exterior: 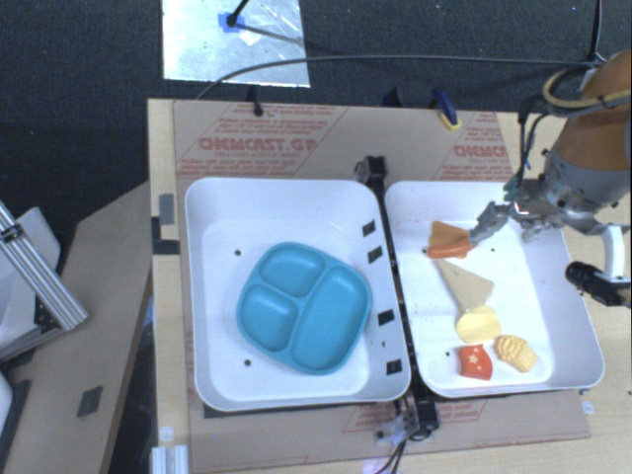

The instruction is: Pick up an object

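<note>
Two bins: white, shallow, side by side on the counter [247, 131], which has a printed cardboard sheet under them.
Left bin [212, 265]: holds one blue divided plate [303, 306], lying flat near the middle, three compartments, nothing in them that I can see.
Right bin [553, 294]: all the small toy foods sit here, strung out in a loose line from the upper left toward the lower right.
Orange wedge [447, 241]: top of that line, near the divider between bins; most likely the pick target since the tool is at it.
Pale triangle slice [466, 284]: just below the wedge, apart from it.
Yellow lump [478, 323]: touching or nearly touching the slice's lower end, hard to tell which.
Red piece [475, 361]: at the front wall, just beside a ridged tan pastry-like piece [515, 352].
Gripper [487, 227]: reaches in from the right, tilted down to the left, tip right at the wedge's right edge.
Fingers: cannot tell how wide they stand or whether they have the wedge; tip is small and blurred.
Arm [592, 131]: orange band and grey wrist over the right bin's far corner.
Room: dark carpet-like floor, a shiny foil square [232, 28] with blue tape behind the counter, metal framing [35, 279] at left.
</note>
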You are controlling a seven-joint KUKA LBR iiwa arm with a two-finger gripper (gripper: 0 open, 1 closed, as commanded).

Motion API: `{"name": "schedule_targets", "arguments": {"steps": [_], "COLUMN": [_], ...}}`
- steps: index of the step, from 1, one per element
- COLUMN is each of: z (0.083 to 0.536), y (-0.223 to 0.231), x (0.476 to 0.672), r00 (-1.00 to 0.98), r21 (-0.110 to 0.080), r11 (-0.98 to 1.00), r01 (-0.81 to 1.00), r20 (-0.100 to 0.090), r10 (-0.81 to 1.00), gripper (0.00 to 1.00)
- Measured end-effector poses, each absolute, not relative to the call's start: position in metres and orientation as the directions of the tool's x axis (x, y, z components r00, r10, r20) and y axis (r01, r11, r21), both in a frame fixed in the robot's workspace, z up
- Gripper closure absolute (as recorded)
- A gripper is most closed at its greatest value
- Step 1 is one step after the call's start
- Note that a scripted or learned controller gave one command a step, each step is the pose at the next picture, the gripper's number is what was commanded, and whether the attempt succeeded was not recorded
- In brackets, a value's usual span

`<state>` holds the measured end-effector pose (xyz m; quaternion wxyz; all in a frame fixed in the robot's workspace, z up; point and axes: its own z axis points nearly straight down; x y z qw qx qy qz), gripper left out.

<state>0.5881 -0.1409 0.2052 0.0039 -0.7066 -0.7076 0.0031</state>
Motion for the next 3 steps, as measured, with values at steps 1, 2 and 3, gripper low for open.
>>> {"name": "schedule_targets", "arguments": {"steps": [1, 2, 3], "z": [0.212, 0.151, 0.108], "y": [-0.141, -0.134, -0.133], "x": [0.591, 0.592, 0.596], "r00": [-0.004, -0.003, -0.002], "r21": [0.001, -0.002, -0.002], "r11": [0.004, 0.003, 0.002], "r01": [1.000, 1.000, 1.000], "r20": [0.000, 0.001, 0.000], "r10": [1.000, 1.000, 1.000], "gripper": [0.00, 0.00, 0.00]}}
